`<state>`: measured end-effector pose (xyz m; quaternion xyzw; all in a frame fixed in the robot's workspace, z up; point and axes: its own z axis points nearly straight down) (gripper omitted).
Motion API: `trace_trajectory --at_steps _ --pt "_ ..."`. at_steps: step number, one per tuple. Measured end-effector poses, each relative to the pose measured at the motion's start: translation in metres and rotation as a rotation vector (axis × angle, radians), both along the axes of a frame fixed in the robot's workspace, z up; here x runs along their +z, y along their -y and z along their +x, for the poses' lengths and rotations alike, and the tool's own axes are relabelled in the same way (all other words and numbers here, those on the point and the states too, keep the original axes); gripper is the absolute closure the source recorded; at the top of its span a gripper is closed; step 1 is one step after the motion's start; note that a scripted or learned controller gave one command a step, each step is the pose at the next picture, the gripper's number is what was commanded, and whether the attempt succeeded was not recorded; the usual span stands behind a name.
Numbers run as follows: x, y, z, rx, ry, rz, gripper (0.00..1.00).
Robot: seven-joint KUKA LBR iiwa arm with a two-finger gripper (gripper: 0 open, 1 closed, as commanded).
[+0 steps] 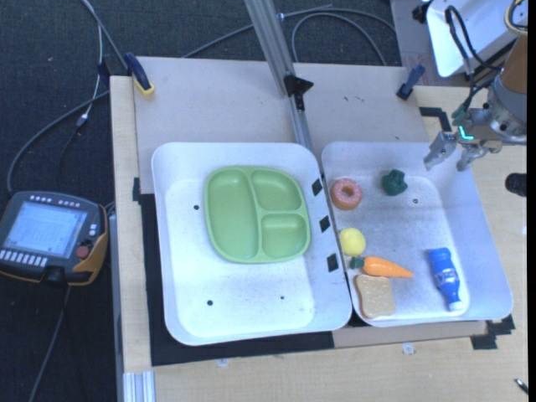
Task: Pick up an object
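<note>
The right bin (477, 224) holds a pink donut (346, 193), a dark green broccoli piece (394, 182), a yellow lemon (353, 241), an orange carrot (387, 267), a slice of bread (375, 296) and a blue bottle (444, 277). My gripper (450, 155) hangs over the bin's far right corner, above and to the right of the broccoli. Its two fingers are spread apart with nothing between them.
The left bin (180, 249) carries a green divided plate (256, 213). A metal pole (276, 40) rises behind the bins. A teach pendant (50, 237) lies off the bench to the left. Blue clamps (138, 74) sit at the bench's far corners.
</note>
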<state>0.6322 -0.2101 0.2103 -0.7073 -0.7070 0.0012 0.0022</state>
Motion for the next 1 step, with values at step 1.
trace_trajectory --at_steps 1 --pt "0.0026 -0.0001 0.0013 0.001 0.005 -0.001 0.0"
